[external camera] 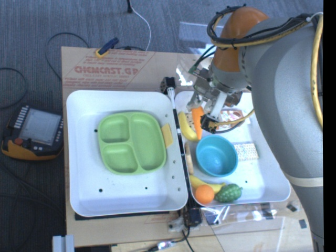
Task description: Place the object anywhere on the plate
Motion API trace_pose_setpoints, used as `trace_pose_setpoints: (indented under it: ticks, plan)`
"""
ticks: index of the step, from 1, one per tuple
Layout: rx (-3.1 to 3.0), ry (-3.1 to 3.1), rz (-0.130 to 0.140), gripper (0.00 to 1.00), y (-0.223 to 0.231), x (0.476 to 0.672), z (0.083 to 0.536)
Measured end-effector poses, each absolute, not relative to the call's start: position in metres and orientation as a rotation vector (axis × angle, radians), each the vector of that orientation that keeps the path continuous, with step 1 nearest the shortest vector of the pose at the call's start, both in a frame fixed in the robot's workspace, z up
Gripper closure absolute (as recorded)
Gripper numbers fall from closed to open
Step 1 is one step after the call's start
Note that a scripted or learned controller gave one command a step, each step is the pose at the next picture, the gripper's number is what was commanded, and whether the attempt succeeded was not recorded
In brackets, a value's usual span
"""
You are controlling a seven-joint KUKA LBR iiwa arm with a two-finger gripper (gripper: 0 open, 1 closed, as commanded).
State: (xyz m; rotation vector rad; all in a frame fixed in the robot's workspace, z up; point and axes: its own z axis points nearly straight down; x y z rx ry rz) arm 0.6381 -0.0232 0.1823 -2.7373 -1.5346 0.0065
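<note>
resting on a cardboard-topped bench (105,70) above grey carpet (31,25), the gripper (206,111) seemingly clamps a carrot (197,121).

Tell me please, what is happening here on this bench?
A grey robot arm reaches in from the right over the right bin. Its gripper is down at the far end of that bin, right at a carrot beside a banana; whether it grips the carrot is unclear. The same bin holds a blue bowl, an orange and a green fruit. The green plate lies in the left bin.
</note>
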Motion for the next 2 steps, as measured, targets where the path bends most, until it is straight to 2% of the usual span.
trace_pose_setpoints:
  ticks: [1, 2]
  plan:
    - [-2.86, -1.295, 0.009, 1.0, 0.0539, 0.6361, 0.182]
    - [-2.863, -1.293, 0.01, 0.0, 0.0518, 0.6363, 0.1824]
